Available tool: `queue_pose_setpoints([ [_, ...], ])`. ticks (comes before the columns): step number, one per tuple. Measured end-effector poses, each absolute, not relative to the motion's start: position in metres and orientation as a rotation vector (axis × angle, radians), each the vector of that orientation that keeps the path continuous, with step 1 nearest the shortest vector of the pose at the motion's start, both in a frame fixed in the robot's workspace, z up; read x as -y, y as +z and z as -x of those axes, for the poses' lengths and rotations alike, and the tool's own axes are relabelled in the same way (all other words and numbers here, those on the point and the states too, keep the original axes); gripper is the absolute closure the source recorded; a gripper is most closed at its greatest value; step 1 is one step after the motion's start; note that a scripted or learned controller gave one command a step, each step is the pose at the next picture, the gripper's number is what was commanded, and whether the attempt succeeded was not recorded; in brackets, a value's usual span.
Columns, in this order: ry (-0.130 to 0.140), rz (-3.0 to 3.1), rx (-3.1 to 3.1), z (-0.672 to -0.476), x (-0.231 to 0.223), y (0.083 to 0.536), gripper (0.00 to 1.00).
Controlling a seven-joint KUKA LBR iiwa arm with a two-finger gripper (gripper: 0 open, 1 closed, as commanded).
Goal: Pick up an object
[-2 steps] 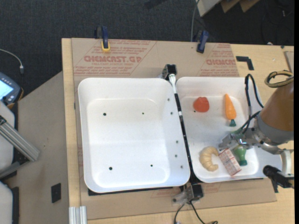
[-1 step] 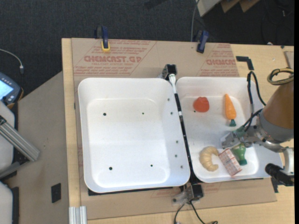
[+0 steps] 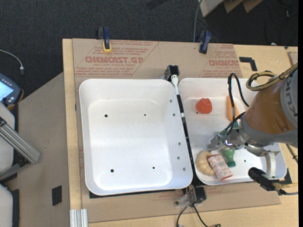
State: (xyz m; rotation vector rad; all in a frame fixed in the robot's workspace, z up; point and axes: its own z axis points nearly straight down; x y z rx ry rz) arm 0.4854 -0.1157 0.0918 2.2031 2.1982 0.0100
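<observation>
Dark carpet floor around cardboard-topped bench.

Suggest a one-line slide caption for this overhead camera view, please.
KUKA arm's gripper low in the right bin, above a green object near a red one.

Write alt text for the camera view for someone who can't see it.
A grey arm reaches from the right over the right bin, its gripper low above a green item, a packet and a beige lump. A red object lies further back.
</observation>
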Motion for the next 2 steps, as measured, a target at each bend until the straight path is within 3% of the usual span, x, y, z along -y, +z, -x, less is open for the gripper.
queue_pose_setpoints([
  [1, 0.009, -2.21, -2.224, -0.48, 0.054, 0.19, 1.0],
  [2, 0.004, -2.214, -2.226, -0.48, 0.001, 0.204, 1.0],
])
